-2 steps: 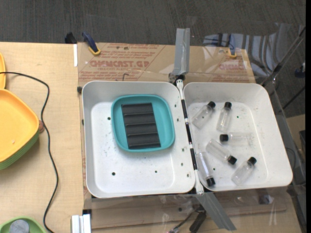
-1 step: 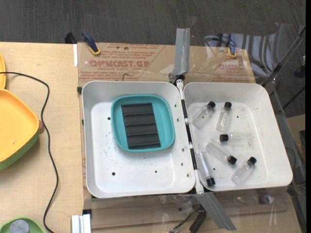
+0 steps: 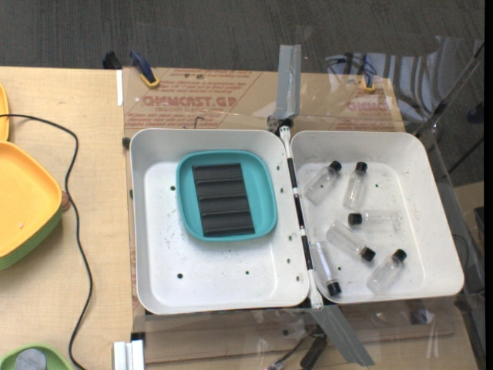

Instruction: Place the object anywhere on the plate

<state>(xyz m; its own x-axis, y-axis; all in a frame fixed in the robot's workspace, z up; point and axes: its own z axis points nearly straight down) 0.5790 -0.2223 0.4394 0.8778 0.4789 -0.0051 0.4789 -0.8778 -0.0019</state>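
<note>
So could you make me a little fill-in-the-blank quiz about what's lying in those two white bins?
1. The teal plate lies in the ____ bin.
2. The clear vials in the right bin all have caps coloured ____.
3. The number of vials in the right bin is ____.
4. The dark ridged block rests on the ____.

Missing words: left; black; six; plate

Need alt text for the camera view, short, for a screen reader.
Two shallow white bins sit side by side on a bench: the left bin holds a teal plate with a dark ridged insert, and the right bin holds six clear vials with black caps, scattered. Yellow dishes and a black cable lie on the wooden table at left.
</note>
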